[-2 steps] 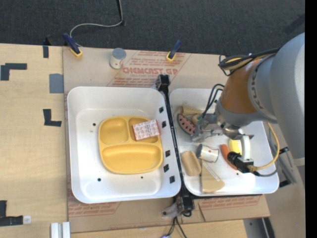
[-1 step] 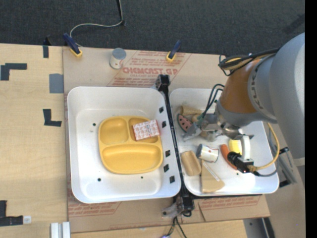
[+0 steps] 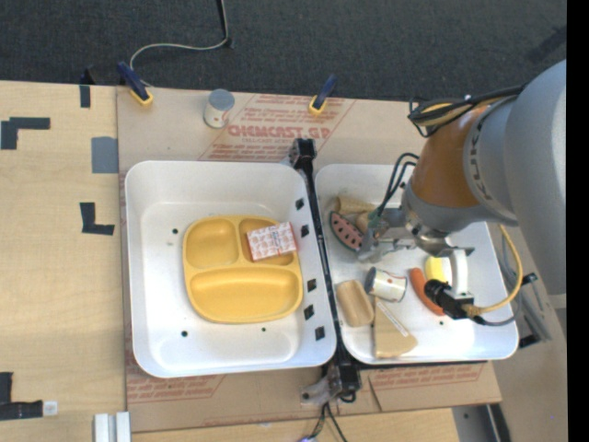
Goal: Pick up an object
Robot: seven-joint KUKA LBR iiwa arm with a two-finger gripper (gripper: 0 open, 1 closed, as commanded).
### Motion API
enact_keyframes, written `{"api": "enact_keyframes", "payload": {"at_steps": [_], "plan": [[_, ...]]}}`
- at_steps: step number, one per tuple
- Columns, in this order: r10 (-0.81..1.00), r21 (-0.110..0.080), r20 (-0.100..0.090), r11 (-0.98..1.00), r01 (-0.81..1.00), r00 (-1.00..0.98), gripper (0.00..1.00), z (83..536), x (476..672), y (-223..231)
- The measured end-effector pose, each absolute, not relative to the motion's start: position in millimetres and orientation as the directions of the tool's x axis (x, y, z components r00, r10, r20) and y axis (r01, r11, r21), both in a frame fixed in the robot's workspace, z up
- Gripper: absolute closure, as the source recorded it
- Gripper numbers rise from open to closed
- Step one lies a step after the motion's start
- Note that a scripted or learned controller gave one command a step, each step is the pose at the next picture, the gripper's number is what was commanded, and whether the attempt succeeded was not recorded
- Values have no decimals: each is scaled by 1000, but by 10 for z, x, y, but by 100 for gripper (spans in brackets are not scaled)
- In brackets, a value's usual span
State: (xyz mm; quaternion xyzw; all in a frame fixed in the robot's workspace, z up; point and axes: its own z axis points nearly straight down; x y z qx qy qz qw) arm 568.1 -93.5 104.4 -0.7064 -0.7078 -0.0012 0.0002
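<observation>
Arm low over the right bin, among the small objects.

The grey arm with its orange band comes in from the right and bends down over the right bin. In the left bin lies a yellow divided plate, and a small red-and-white packet rests in its upper right compartment. The gripper is down in the right bin, just beside a dark oval object with red marks. If it is open or closed, I cannot tell. Below it lie a tan block, a tan wedge, a small white cylinder and an orange piece.
</observation>
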Motion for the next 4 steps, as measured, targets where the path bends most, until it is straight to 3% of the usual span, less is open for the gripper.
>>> {"api": "enact_keyframes", "payload": {"at_steps": [1, 2, 3, 4], "plan": [[1000, 1, 2, 2, 1000, -2, 0, 1043, 5681, -935], [1000, 2, 0, 2, 1000, -2, 0, 859, 6262, -984], [1000, 3, -2, 2, 1000, -2, 100, 957, 6263, -989], [1000, 1, 1, 2, 1000, -2, 100, 1851, 5906, -560]]}}
